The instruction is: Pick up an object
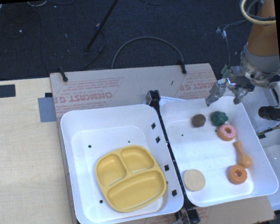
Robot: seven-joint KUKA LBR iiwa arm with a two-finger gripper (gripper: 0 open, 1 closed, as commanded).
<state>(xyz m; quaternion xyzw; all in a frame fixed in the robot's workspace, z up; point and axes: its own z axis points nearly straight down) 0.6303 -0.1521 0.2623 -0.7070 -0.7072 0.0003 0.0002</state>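
The gripper (226, 93) hangs spread and grasping nothing at the right bin's (266, 180) far rim; the green object (219, 117) lies nearest, toward six o'clock.

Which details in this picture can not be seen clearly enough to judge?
- Grey arm: cut off by the right edge.
- Small round brown object and dark green lumpy object in the right white bin: too small to identify.
- Black clamp below the bins: blurred.
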